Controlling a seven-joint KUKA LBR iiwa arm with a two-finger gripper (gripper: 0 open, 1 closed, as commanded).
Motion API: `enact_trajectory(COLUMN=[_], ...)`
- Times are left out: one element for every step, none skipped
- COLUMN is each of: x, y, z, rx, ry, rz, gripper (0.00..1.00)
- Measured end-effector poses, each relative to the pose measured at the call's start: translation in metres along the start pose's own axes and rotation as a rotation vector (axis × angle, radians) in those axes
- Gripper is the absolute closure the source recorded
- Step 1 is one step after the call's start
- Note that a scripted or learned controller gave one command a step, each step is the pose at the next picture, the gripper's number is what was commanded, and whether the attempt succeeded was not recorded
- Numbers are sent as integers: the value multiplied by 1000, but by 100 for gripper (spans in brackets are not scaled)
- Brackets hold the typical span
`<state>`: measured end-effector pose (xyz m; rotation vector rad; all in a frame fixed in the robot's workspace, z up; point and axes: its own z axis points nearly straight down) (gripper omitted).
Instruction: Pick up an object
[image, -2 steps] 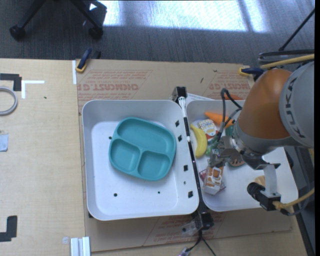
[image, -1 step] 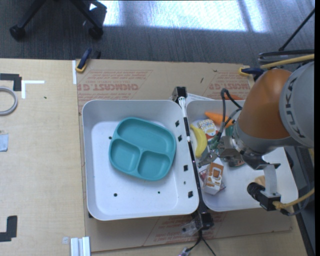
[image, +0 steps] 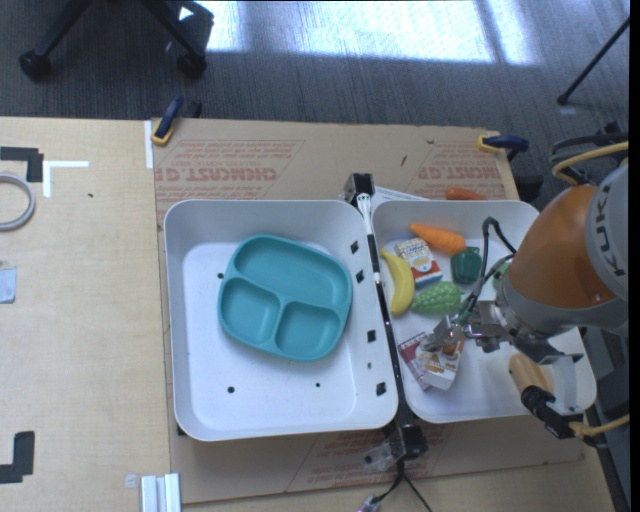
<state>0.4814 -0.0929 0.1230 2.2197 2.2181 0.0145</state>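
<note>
The right bin (image: 478, 408) holds several toy foods: a yellow banana (image: 399, 283), an orange carrot (image: 438, 237), a small printed carton (image: 419, 258), a dark green pepper (image: 466, 265) and a light green bumpy piece (image: 437, 298). A white and red packet (image: 434, 364) lies near the bin's front. My gripper (image: 453, 336) hangs low in this bin, right above the packet's upper edge and just below the bumpy green piece. The grey and orange arm covers the bin's right side.
A teal three-compartment tray (image: 285, 297) lies in the left bin (image: 182, 300). A tan roll-like object (image: 528, 373) sits at the right bin's front right, beside the arm. Cables run along the bench's right edge.
</note>
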Motion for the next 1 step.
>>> enact_trajectory(x=[59], y=[26], z=[-69], rx=[9], ry=[-5], rz=[-2], gripper=[0])
